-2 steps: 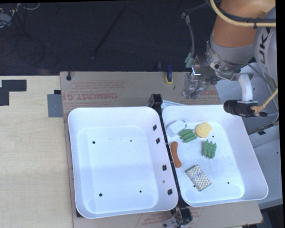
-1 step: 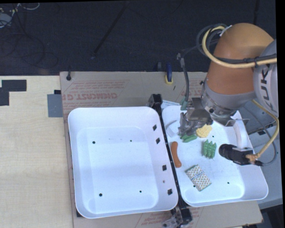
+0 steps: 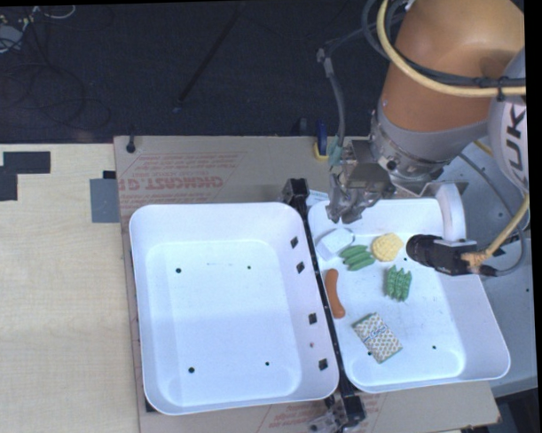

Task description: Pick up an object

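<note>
Gripper: the gripper (image 3: 346, 208) hangs over the far left corner of the right bin (image 3: 476, 359), above the things and touching none that I can see.
Jaws: I cannot tell from this angle whether they are open or closed; nothing shows between them.
Nearest pick: a small white piece (image 3: 329, 245) lies almost under the gripper, close to the bin's left wall. It is too small to say what it is.
Likely handling: everything here looks like small toy food, so probably light and unlikely to break. The smooth ones may slip.
Green pods (image 3: 356, 256): two slim pieces lying just beside the white piece. Best taken across their narrow width.
Yellow round (image 3: 387, 247): bumpy-topped and next to the pods. It looks firm and should grip well across the middle.
Green bunch (image 3: 398, 283): lies nearer the middle of the bin, apart from the rest, with room around it.
Orange stick (image 3: 334, 294): lies along the left wall. That wall would probably crowd one jaw, so a pinch across the middle suits it.
Patterned packet (image 3: 377, 337): flat and possibly soft. It lies low, so it looks the hardest to pinch.
Left bin (image 3: 221, 302): holds nothing loose.
Table (image 3: 52, 308): carries both bins side by side, their inner walls meeting.
</note>
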